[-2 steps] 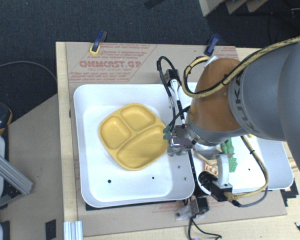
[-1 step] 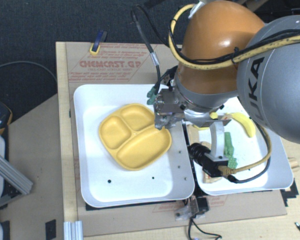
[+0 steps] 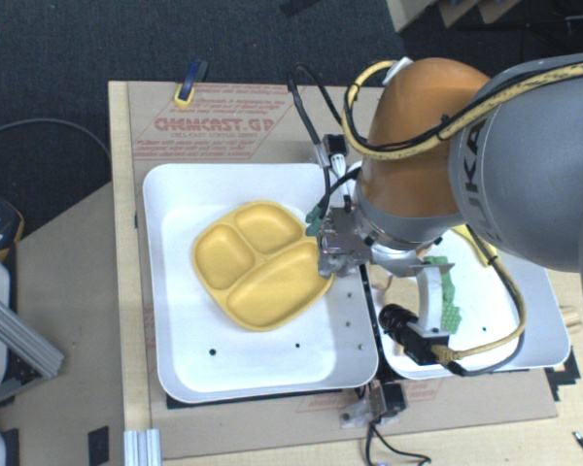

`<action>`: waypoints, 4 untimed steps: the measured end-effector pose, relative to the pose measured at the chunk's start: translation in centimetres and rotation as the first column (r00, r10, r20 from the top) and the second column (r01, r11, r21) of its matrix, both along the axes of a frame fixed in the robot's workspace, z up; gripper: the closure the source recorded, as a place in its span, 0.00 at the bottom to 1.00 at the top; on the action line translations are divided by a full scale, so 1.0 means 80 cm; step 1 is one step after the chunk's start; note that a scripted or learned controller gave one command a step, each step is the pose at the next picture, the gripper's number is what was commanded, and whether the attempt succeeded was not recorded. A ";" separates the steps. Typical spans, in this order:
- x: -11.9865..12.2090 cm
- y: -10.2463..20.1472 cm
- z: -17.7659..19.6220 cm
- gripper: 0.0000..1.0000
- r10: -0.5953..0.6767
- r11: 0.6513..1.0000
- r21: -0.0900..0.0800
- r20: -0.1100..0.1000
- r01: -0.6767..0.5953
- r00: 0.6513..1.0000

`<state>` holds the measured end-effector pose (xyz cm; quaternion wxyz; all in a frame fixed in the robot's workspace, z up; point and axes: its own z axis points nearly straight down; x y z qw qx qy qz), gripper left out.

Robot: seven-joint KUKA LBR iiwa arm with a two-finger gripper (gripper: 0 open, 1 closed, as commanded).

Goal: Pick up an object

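Two shallow white bins sit side by side on a cardboard-covered surface (image 3: pixel 223 115), seen from above at a slant. The left bin (image 3: pixel 175 338) holds one yellow divided plate (image 3: pixel 257 265) with three compartments, lying flat toward the bin's upper right. The grey arm (image 3: pixel 525 153), with its orange band (image 3: pixel 418 124), reaches in from the right and hangs over the wall between the bins. Its pincer (image 3: pixel 332 250) sits at the plate's right rim, touching or just beside it; whether it is open, closed or gripping the plate cannot be told, since the wrist hides it. Right of the pincer, the right bin (image 3: pixel 525 343) holds a green strip-like object (image 3: pixel 451 299), partly covered by the arm. Below and to the left of the pincer, the left bin's floor is bare white, giving open room. The plate stays apart from the bin's left and lower walls.
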<state>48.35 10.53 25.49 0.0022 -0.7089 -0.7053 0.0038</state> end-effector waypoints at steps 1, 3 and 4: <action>-0.005 0.069 0.072 1.00 0.012 1.000 0.005 0.014 -0.012 1.000; -0.004 0.026 0.136 1.00 0.006 1.000 0.002 0.012 -0.006 1.000; -0.004 0.027 0.148 1.00 0.007 1.000 0.002 0.014 -0.007 1.000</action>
